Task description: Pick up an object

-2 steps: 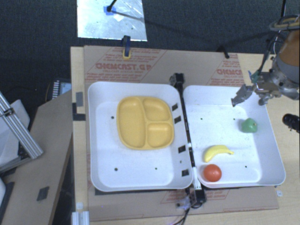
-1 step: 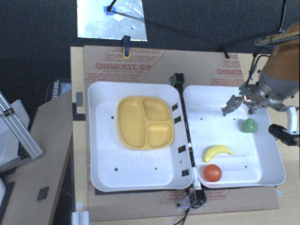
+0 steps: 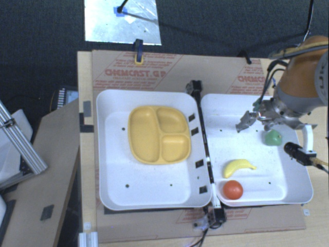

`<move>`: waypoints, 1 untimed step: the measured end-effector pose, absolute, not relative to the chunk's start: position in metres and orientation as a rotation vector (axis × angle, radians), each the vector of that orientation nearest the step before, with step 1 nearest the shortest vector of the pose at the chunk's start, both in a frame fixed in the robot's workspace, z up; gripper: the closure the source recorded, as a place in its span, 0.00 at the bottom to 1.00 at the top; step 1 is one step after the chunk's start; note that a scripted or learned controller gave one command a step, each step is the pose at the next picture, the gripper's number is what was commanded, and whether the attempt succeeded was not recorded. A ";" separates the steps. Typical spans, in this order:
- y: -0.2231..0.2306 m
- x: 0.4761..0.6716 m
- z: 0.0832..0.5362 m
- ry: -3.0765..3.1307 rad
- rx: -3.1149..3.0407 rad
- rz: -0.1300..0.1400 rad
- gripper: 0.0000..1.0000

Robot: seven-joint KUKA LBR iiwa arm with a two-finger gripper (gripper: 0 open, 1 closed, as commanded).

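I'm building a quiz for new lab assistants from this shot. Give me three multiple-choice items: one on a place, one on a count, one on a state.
1. Where does the yellow divided plate lie?
A. left bin
B. right bin
C. on the bench outside the bins

2. How many pieces of toy fruit lie in the right bin?
A. one
B. three
C. five

3. What state is the banana in?
A. gripped by the pincer
B. lying loose on the bin floor
C. resting on the plate

Key: 1 A, it sits within the left bin's walls. 2 B, banana, red fruit, green fruit. 3 B, it lies apart from the pincer.
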State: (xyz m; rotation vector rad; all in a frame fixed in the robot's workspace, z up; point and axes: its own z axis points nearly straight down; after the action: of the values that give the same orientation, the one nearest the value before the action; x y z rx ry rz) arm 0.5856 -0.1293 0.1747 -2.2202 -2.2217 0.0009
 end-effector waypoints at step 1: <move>-0.128 0.587 0.112 -2.219 -2.220 0.003 0.00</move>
State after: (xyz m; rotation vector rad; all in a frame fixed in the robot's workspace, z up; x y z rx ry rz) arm 0.5870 -0.1280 0.1119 -2.2196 -2.2194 0.0029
